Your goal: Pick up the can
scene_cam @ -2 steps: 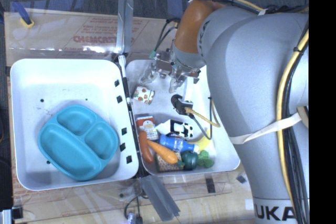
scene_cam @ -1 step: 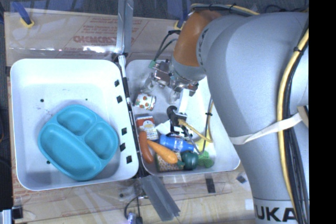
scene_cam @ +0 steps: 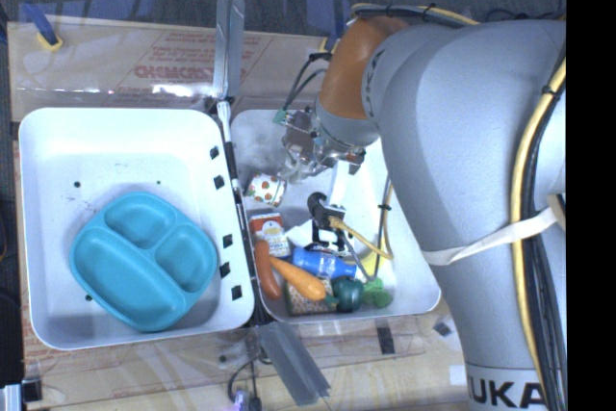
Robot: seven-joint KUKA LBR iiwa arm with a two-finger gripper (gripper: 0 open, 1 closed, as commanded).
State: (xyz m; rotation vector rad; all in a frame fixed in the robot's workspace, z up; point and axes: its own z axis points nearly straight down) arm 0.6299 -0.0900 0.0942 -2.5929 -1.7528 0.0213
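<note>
Two shallow white bins are seen side by side. In the left white bin [scene_cam: 48, 207] a turquoise three-compartment plastic plate [scene_cam: 142, 260] is lying flat.

The grey arm with orange band [scene_cam: 385, 82] is reached into the right white bin [scene_cam: 414, 298] from the right. The two-finger gripper [scene_cam: 306, 159] is seen low over the bin's upper left part; whether it is open or shut cannot be told from the view.

The small patterned can [scene_cam: 266, 191] is lying near the bin's left wall, just below and left of the gripper, apart from it as far as can be judged.

Below the can, clutter is piled: an orange carrot [scene_cam: 298, 279], a blue bottle [scene_cam: 322, 262], a green item [scene_cam: 348, 295].
</note>
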